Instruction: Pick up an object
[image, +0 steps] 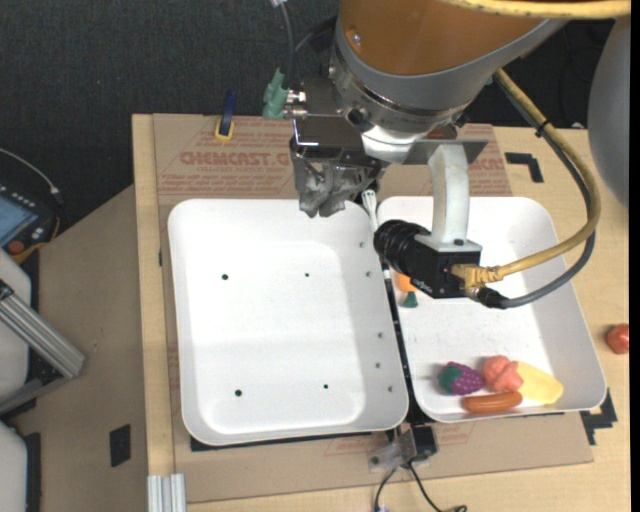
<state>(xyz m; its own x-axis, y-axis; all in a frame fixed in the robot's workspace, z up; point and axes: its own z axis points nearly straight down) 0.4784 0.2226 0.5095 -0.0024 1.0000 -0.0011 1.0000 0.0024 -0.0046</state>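
Your arm (440, 50) fills the top of the frame, its orange band looming over the back edge of the two bins, so the wrist hangs above the rear of the bench rather than over anything worth grabbing. The left bin (200, 330) takes up the middle left of the frame and offers you only a bare white floor with a few dark dots. The right bin (570, 330) holds everything you could pick, and it all sits bunched in the lower right corner, well apart from the tool. The gripper (325, 195) hovers at the upper centre, over the left bin's far rim; it is dark and foreshortened, so you cannot tell whether it is parted or closed, though nothing appears caught in it. In the huddle lie a yellow piece (540, 385), a pink piece (502, 372), a red sausage shape (492, 403) and a purple grape cluster (462, 379), touching one another
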